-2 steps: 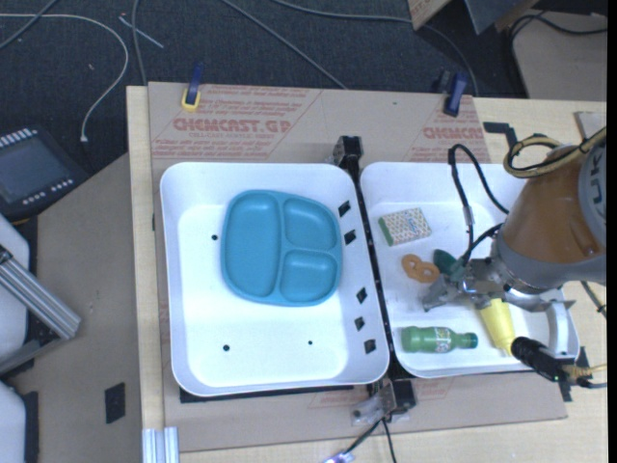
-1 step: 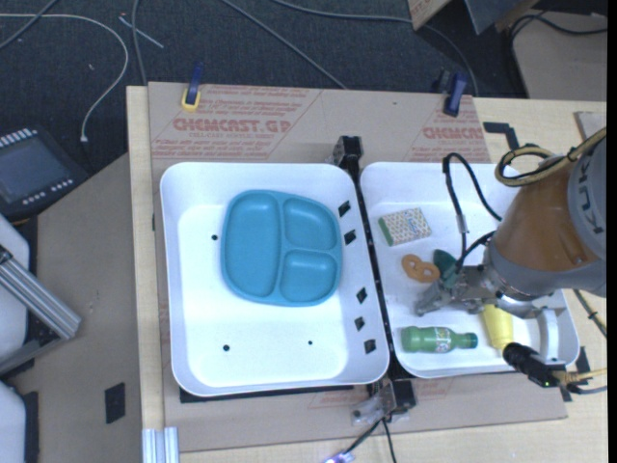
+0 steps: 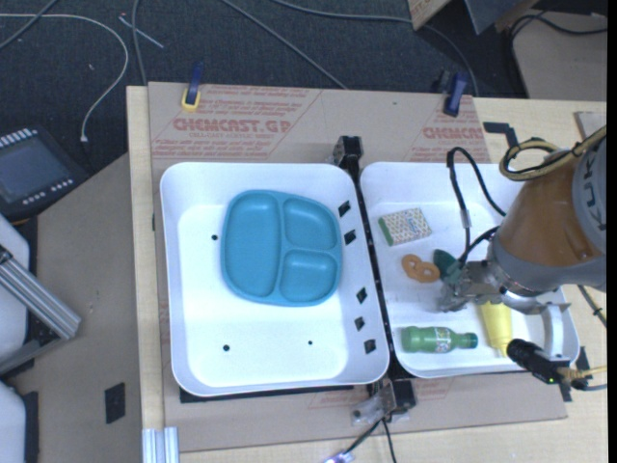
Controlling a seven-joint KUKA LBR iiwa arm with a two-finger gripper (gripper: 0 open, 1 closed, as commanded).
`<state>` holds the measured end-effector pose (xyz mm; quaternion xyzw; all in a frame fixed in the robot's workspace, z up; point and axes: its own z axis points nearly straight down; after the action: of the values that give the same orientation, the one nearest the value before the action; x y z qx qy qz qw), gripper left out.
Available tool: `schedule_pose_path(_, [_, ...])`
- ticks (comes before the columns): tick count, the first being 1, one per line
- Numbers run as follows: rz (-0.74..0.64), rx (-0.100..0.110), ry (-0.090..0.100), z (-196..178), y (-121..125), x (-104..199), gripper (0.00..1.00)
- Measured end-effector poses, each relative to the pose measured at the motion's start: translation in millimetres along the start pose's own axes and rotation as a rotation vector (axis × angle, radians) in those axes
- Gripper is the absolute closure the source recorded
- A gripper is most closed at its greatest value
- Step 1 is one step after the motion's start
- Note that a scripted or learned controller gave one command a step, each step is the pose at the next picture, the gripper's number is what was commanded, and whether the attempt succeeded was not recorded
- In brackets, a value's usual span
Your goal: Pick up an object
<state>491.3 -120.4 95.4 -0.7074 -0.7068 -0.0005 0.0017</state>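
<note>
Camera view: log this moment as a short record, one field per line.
left bin: holds a blue divided plate
right bin: patterned packet, orange pretzel-shaped piece, dark green piece, green bottle lying on its side, yellow item
gripper: low in the right bin, by the dark green piece
grasp: cannot tell
arm: reaches in over the right bin

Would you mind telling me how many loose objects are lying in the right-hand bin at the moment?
5 visible: a patterned packet at the top, an orange pretzel-shaped piece below it, a dark green item beside the pincer, a green bottle in front, a yellow object at right. The arm may hide more.
</note>
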Motion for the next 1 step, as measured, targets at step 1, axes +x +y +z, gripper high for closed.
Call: schedule_pose_path(1, [-0.002, -0.008, -0.004, -54.2, 11.8, -0.6, 1.00])
